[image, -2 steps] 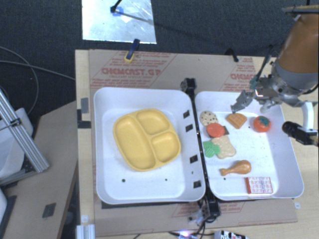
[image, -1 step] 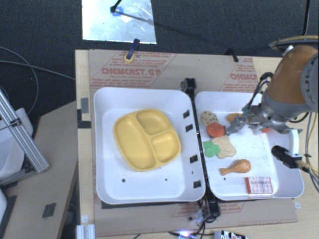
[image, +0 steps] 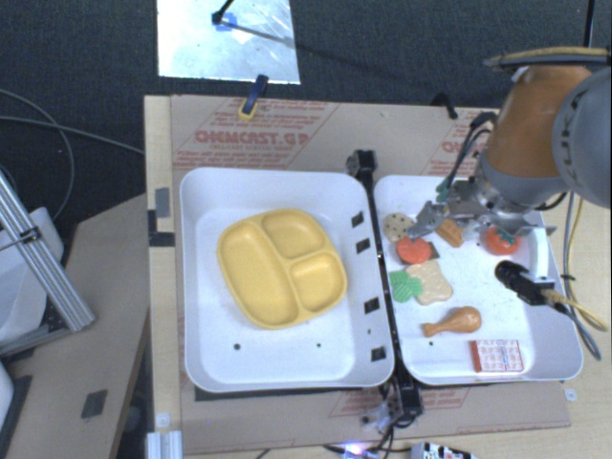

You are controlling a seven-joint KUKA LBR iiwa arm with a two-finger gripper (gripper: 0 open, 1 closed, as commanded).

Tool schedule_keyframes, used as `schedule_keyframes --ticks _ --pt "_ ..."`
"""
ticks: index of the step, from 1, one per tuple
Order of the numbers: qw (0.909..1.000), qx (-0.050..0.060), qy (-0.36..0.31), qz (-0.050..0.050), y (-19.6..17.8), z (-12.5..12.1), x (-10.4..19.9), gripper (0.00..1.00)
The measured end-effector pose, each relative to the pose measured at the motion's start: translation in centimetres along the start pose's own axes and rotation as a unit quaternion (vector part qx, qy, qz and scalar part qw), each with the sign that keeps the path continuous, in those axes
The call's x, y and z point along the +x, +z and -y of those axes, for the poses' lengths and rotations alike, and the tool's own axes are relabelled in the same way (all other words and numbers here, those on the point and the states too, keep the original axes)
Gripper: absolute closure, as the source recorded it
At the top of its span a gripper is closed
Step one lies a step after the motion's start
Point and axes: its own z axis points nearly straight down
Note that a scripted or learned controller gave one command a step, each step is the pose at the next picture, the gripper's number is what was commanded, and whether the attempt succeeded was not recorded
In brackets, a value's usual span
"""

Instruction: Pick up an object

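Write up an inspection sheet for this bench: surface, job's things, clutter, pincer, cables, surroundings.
Surface: left bin and right bin, both white, side by side on printed cardboard.
Job's things: all in the right bin: cookie, tomato, second tomato, brown piece, green-and-cream piece, drumstick, red-and-white card.
Clutter: yellow divided tray in the left bin.
Grippers: pincer low over the right bin, beside the cookie; cannot tell if it holds anything.
Cables: black cable on the dark floor, left.
Surroundings: shiny sheet on the floor; metal frame at left.
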Motion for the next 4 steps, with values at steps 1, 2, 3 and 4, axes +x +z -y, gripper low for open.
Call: schedule_keyframes --ticks 1,2,3,4 --pt "1.0000 0.003 0.004 0.001 3.5 -0.5 -1.2 0.00" --pt "1.0000 0.001 0.002 0.000 0.0 -0.8 1.1 0.00" --pt "1.0000 -0.002 0.001 0.000 -7.6 0.2 2.8 0.00" --pt "1.0000 0.002 0.000 -0.001 -8.1 4.8 7.7 0.00"
